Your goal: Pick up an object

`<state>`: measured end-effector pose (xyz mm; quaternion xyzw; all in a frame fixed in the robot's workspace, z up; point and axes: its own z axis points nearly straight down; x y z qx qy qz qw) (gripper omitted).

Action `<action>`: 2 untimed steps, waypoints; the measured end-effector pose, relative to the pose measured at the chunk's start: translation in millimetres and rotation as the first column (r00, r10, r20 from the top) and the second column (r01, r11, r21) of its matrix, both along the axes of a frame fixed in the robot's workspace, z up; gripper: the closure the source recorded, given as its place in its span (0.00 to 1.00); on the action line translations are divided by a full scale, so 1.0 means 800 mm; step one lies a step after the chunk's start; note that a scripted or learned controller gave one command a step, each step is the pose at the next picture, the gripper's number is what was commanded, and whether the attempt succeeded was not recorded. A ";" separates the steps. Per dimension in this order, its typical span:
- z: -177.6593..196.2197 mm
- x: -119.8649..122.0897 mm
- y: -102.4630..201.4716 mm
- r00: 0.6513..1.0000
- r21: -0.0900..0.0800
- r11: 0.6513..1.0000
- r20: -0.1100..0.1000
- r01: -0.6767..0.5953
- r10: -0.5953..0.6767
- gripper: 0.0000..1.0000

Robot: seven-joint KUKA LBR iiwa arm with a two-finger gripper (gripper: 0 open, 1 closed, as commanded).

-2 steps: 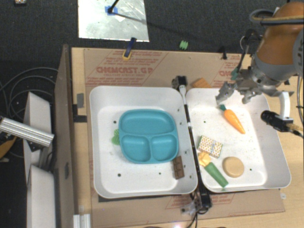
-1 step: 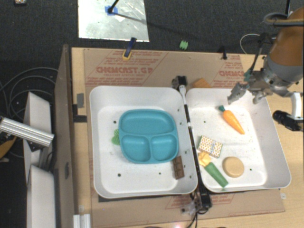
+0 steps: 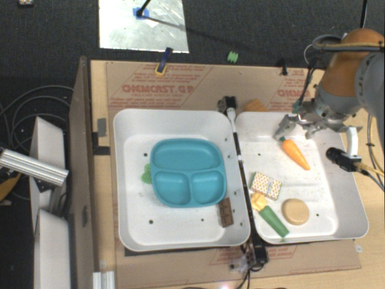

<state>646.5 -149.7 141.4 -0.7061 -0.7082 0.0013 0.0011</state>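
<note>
Hovering over the far end of the right bin, the gripper hangs just above the leafy end of a toy carrot, which lies on the bin floor pointing toward the near right. From the camera view, its fingers look spread to either side of the carrot's top, with nothing between them, so the hand is wide and carries no load. I judge this to be the approach step: the arm is lining up on the carrot but has not yet closed on it.

Other candidates lie nearer the camera in the same bin: a patterned cracker-like block, a yellow piece touching a green cylinder, and a round tan biscuit. The left bin holds a blue divided plate, with a brown bar beside it and something green peeking out at its left edge.

The next move calls for lowering until the fingers straddle the carrot's thick end, then closing squarely; its tapered, rounded body could slip out sideways.
</note>
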 end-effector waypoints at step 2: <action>-0.057 0.011 -0.030 1.000 -0.001 1.000 0.008 0.002 -0.002 1.00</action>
